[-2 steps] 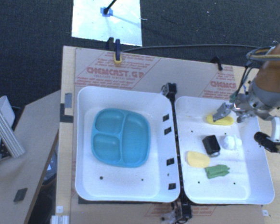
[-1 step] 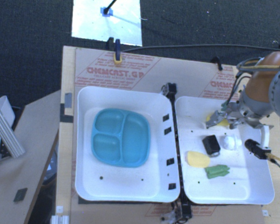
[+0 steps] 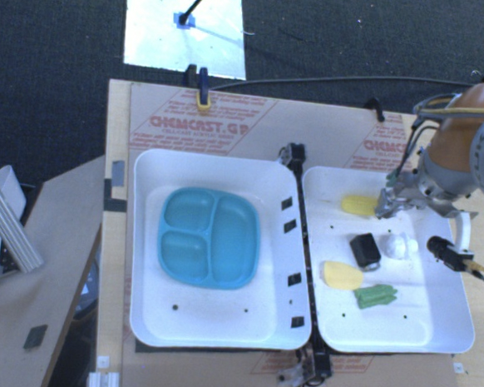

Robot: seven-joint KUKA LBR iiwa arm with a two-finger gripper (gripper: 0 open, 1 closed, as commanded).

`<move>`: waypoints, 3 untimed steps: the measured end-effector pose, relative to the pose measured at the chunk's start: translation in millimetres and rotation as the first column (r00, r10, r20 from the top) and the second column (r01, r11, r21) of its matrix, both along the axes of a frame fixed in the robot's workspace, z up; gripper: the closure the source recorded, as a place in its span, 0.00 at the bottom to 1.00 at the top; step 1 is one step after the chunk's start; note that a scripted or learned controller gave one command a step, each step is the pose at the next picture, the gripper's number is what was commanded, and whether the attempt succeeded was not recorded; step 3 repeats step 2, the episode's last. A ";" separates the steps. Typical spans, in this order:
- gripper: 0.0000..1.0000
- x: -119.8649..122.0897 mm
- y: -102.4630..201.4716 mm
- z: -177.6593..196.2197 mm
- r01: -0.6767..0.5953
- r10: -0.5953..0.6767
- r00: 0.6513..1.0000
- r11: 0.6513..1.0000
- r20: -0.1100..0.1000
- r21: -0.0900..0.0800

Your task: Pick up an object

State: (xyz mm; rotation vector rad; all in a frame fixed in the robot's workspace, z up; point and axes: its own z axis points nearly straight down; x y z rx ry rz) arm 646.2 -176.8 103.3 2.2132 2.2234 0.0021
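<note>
The right bin holds several small objects. A flat yellow piece lies near its far edge. A black block sits in the middle with a white lump just to its right. Nearer the front are a second yellow piece and a green object. My gripper is low over the bin's far part, at the right end of the far yellow piece. Whether it touches that piece is hidden by the wrist.
The left bin holds a blue divided plate. A ridge with black clips separates the two bins. A black cable plug hangs over the right bin's right side. A blue-and-yellow clamp stands at the board's far edge.
</note>
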 end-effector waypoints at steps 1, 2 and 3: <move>1.00 12.2 -0.3 58.5 -0.001 0.001 1.000 1.000 0.005 0.000; 1.00 21.9 -2.2 121.5 -0.002 0.002 1.000 1.000 0.006 -0.001; 1.00 21.9 -2.2 121.5 -0.002 0.002 1.000 1.000 0.006 -0.001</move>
